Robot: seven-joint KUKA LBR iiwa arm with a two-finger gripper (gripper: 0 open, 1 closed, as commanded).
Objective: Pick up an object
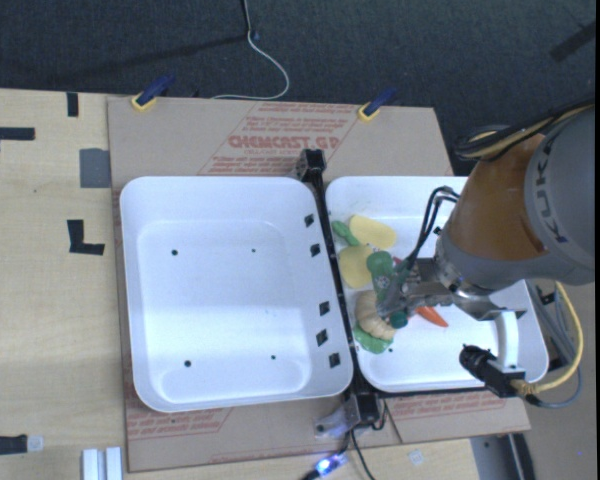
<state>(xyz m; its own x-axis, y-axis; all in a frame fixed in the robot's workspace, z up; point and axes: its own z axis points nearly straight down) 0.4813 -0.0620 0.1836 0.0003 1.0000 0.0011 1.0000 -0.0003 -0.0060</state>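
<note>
Worktop (40, 298), light wood grain, with black tape marks on its left part; a brown cardboard sheet (280, 138) with red printing lies on it under both bins.

Left bin (220, 288), shallow, white, with a few small dark dots on its floor.

Right bin (420, 363), shallow, white, touching the left bin along a black divider strip (325, 268). It holds a cluster of small objects near its left wall:
- green piece (372, 341), nearest the front, just beside the divider;
- pale beige piece (370, 318), touching the green piece from behind;
- orange-red piece (435, 317), carrot-like, lying to the right of the cluster;
- pale yellow piece (353, 266), further back, against the left wall;
- brighter yellow piece (372, 233), behind it;
- small green sliver (340, 231), at the far end of the cluster.

End effector (392, 293), lowered into the right bin amid the cluster, between the beige piece and the pale yellow piece; a teal-green part sits at its tip. How far it is open, and whether anything sits in it, cannot be told: the objects crowd around it.

Arm (520, 218), grey with an orange band, entering from the right over the right bin.

Two clips, yellow and blue (152, 90) and (378, 101), at the cardboard's far edge; a thin white cable (265, 58) runs across the dark cloth beyond.
</note>
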